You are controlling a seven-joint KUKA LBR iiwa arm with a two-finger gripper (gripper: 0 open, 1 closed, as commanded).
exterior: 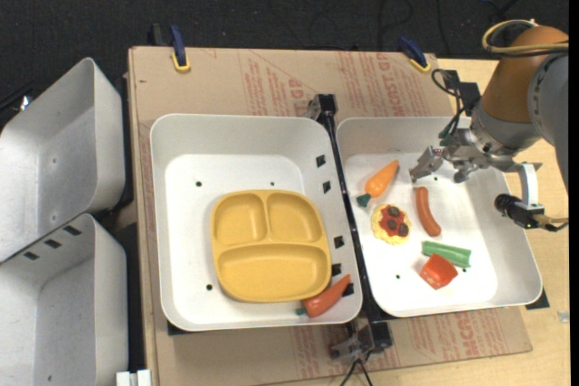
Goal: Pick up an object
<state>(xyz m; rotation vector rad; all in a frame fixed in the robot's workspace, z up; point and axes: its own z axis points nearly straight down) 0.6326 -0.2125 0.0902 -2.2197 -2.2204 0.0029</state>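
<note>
Camera view looks down on a bench (235,77) carrying two shallow white bins side by side. At 9 o'clock, the left bin (172,194) holds a yellow divided tray (270,245), with an orange-red toy chili (326,297) lying against the tray's 5 o'clock corner. At 3 o'clock, the right bin (507,285) holds five toy foods: a carrot (383,178) toward its 10 o'clock corner, a small pizza (393,223) near its middle, a sausage (427,211) just beside the pizza at 2 o'clock, a green strip (447,251) toward 5 o'clock, and a red pepper piece (439,271) touching the strip from below. The grey arm (534,95), orange-banded, reaches in from 3 o'clock. Its gripper (450,165) sits over the right bin's 1 o'clock area, near the sausage's upper end and beside the carrot; whether its fingers are apart or together cannot be told, and no object shows between them.
</note>
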